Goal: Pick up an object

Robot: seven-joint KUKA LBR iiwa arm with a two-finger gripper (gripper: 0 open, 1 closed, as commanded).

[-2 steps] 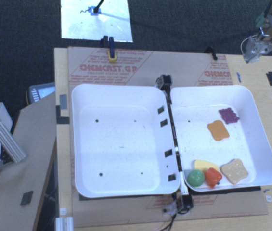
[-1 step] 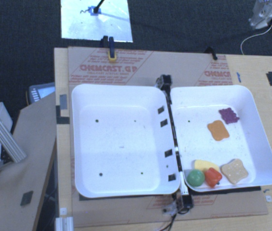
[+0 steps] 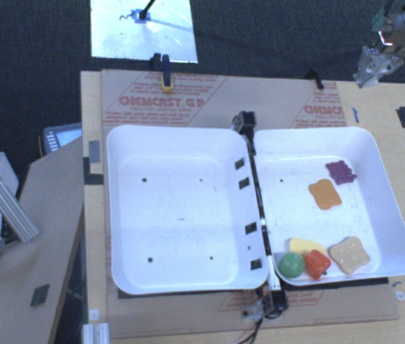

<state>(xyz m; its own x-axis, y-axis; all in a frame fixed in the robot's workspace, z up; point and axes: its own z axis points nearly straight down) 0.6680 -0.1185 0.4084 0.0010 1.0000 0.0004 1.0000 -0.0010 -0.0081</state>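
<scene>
Bench point(image 3: 209, 92) bearing two white bins point(image 3: 180, 138); toys lying in right bin point(image 3: 374, 142), among them orange piece point(image 3: 325, 193). Gripper point(image 3: 374, 67) hovering well above, grip state unclear. Nothing picked yet.

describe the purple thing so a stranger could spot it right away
Start at the right-hand white bin. The purple piece lies toward its far right corner, just beyond the flat orange piece. It is the bin's one purple, bumpy-edged item.
</scene>
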